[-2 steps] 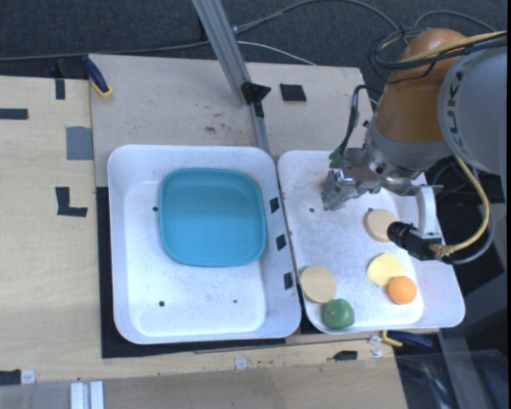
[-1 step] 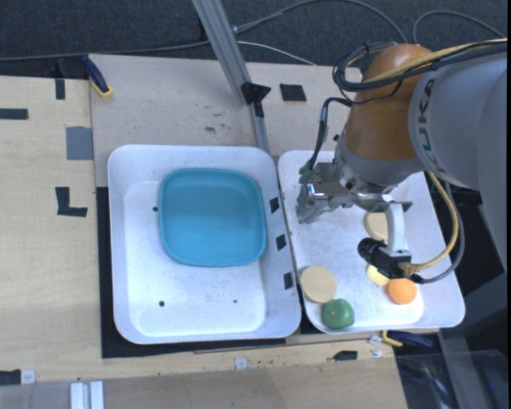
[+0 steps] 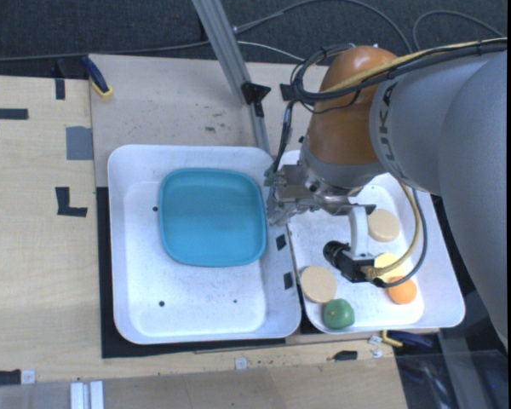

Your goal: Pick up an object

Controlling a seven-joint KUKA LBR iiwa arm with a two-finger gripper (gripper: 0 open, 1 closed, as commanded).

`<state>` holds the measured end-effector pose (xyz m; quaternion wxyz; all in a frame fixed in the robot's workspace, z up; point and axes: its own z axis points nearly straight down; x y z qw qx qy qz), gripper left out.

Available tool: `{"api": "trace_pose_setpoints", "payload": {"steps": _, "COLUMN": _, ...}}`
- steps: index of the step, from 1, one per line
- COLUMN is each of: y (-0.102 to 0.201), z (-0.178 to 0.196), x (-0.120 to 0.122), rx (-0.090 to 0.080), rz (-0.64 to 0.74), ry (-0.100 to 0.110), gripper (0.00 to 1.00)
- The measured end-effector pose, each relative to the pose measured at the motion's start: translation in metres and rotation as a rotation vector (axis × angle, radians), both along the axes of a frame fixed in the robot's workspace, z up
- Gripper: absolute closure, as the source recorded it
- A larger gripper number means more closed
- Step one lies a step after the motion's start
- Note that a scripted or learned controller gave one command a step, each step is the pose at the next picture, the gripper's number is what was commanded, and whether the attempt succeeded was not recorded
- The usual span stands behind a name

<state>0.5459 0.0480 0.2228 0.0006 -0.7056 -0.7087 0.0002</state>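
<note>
Pale wooden bench top carries two shallow white plastic bins side by side, with dark carpet beyond its far edge. Reaching in from the right, the grey arm with its orange band puts the gripper low over the seam where the left bin meets the right bin. Whether the gripper is open or closed cannot be told from this angle, and nothing can be seen held in it. Just to its left, nearly touching, a square turquoise plastic plate with rounded corners lies flat in the left bin. Below and to its right, in the right bin, lie a round tan disc and a small green ball just beside it. Farther right are a second tan disc and a small orange ball.
</note>
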Motion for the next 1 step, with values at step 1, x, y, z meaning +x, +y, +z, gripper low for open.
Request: {"api": "trace_pose_setpoints", "payload": {"steps": 1, "y": 0.0427, "z": 0.0080, "x": -0.0179, "rx": 0.000, "rz": 0.000, "ry": -0.001, "gripper": 1.00}}
